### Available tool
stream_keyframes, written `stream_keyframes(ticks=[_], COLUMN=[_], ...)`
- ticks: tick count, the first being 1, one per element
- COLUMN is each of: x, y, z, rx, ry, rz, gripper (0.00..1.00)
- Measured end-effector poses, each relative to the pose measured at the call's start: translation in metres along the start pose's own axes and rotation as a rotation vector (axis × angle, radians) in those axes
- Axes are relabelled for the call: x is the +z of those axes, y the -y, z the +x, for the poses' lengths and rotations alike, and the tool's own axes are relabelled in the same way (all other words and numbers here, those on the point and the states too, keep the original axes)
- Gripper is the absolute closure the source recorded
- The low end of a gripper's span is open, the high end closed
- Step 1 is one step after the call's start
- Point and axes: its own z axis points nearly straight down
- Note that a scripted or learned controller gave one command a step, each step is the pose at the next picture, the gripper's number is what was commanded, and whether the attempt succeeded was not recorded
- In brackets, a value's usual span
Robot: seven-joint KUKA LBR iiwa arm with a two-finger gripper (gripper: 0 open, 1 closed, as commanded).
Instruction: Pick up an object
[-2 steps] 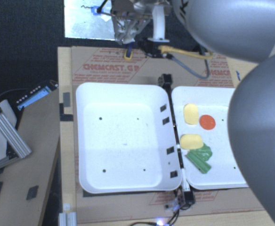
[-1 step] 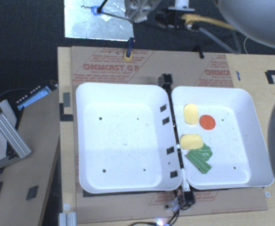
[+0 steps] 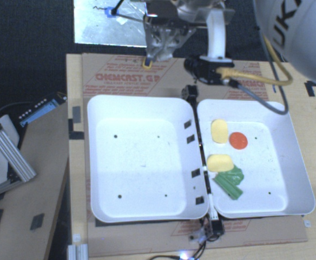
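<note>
The pincer (image 3: pixel 159 52) hangs above the counter beyond both bins; its finger state cannot be determined. No object is grasped. The yellow, red and green objects (image 3: pixel 226 161) lie well below-right of it, awaiting pickup.

A brown board (image 3: pixel 120 76) printed in red lies under two white bins (image 3: pixel 142 104), near a metal sheet (image 3: pixel 101 15).

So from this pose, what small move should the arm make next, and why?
Probably swing the gripper toward the right bin. It hangs beyond the bins' far edge over the cardboard, while all the objects lie in that bin: two yellow pieces, a red disc and a green piece. The upper yellow piece looks nearest.
</note>
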Motion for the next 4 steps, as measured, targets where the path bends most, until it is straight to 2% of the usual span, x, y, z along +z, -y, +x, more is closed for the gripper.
stream_keyframes(ticks=[1, 2, 3, 4], x=[0.002, 0.007, 0.002, 0.000], y=[-0.106, 0.031, -0.054, -0.002], z=[-0.003, -0.003, -0.002, 0.000], rx=[0.009, -0.002, 0.008, 0.002], ry=[0.002, -0.001, 0.002, 0.001], rz=[-0.006, 0.003, -0.004, 0.001], gripper=[1.00, 1.00, 1.00, 1.00])
